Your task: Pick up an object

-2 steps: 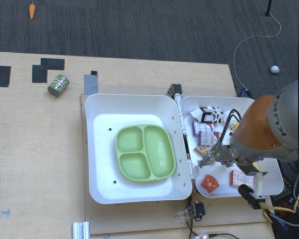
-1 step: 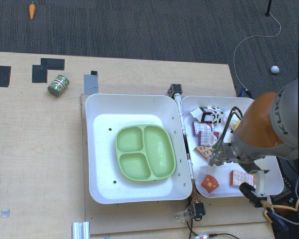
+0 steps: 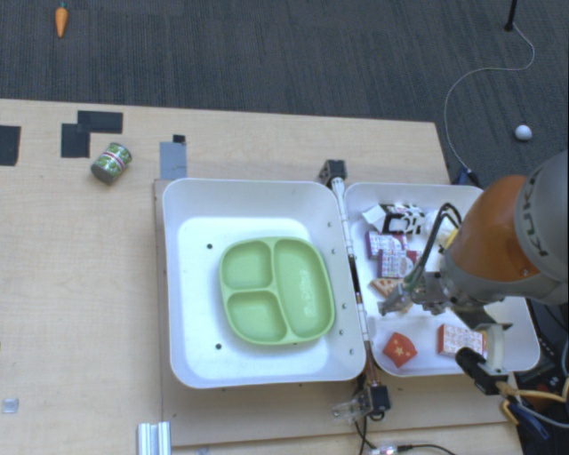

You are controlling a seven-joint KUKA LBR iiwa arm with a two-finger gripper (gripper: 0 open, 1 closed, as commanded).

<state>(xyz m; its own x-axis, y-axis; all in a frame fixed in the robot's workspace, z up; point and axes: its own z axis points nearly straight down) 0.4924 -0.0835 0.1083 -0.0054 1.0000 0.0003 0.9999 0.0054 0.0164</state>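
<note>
The right bin [image 3: 530,354] holds several small objects. A red block [image 3: 398,348] lies near its front left, and a red and white box [image 3: 460,339] sits to that block's right. Pink and purple packets [image 3: 388,253] lie in the middle left, with a black and white item [image 3: 402,216] at the back. A small brown piece [image 3: 384,286] rests by the bin's left wall. My gripper [image 3: 402,299] hangs low over the bin's left-centre, just above the red block and beside the brown piece. The grey arm with its orange band [image 3: 489,240] covers the bin's right half.
The left bin [image 3: 191,267] holds a green divided plate [image 3: 276,290]. A green can [image 3: 110,163] lies on the bench at far left beside black tape patches. On the dark floor are an orange carrot toy [image 3: 60,19] and a white ball [image 3: 524,132].
</note>
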